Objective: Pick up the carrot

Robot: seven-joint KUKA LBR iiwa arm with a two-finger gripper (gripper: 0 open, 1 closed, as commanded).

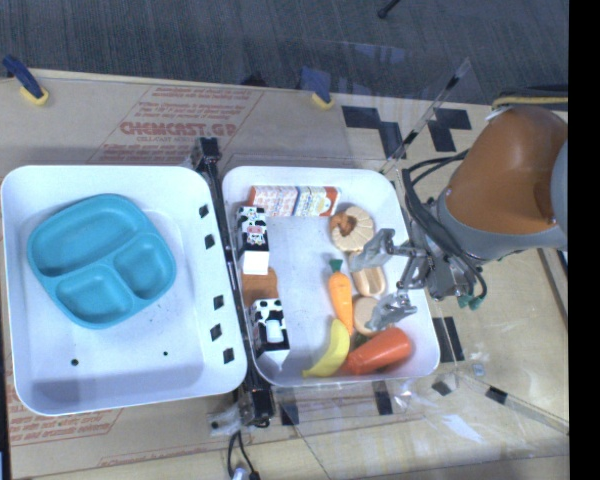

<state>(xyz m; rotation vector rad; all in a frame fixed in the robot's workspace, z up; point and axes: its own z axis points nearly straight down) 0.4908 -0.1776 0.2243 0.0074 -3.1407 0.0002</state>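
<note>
Gripper (384, 279) sits over the right side of the right bin (310, 368), fingers spread wide, one tip up near the round cookie-like piece (349, 226), the other down just above the red pepper-like toy (382, 348). Nothing between the fingers; the hot-dog-like bun (368, 282) lies under the gap, not gripped. Carrot (340, 296) is just beside the gripper, toward the bin centre, i.e. to the view's left of the finger gap. It lies flat on the bin floor, long axis running roughly top-to-bottom in the view, green stub at the upper end, tip pointing down toward the banana (329, 352). The finger opening line runs roughly along that same direction, so my read is the wrist needs about a quarter turn to close across the carrot's width, plus a short shift left before descent. Tight spot: bun touching or nearly touching the carrot's right flank, banana curling up at its lower tip, pepper close behind that. Left flank of the carrot has bare bin floor, so that's the cleaner side for a finger. Further out: juice-carton-like box (293, 201) along the bin's top wall, cow-print blocks (253, 229) and a brown block (259, 286) along the left wall. Left bin (40, 388) holds a blue divided plate (101, 258), well apart from all this. Single arm (505, 183), comes in from the right, orange band showing.
</note>
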